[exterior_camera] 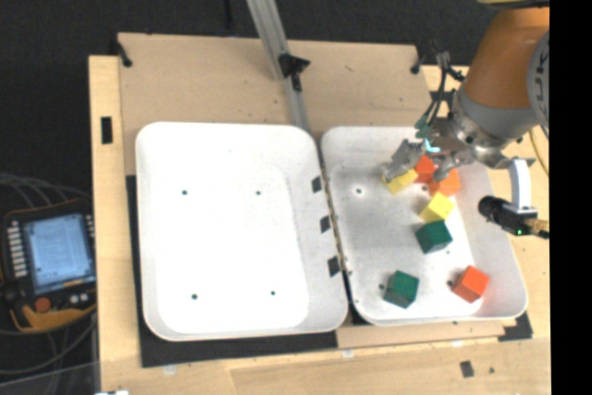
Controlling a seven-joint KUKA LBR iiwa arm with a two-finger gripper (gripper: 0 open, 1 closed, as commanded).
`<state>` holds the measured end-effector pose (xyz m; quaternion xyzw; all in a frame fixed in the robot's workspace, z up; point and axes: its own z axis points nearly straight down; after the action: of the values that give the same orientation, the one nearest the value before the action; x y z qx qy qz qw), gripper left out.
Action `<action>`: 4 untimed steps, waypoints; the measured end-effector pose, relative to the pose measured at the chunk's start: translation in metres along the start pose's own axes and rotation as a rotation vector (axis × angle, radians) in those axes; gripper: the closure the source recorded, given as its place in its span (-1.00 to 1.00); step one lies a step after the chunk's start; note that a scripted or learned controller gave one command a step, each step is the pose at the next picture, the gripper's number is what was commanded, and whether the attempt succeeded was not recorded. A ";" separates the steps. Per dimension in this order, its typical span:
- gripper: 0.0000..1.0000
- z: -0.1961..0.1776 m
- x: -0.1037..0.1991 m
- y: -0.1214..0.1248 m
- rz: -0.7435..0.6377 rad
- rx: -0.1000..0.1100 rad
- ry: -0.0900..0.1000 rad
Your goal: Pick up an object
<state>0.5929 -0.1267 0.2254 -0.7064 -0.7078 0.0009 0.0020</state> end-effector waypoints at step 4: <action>-1.00 0.129 0.003 -0.005 0.005 -0.006 -0.005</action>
<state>0.5877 -0.1235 0.0966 -0.7081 -0.7061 0.0007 -0.0017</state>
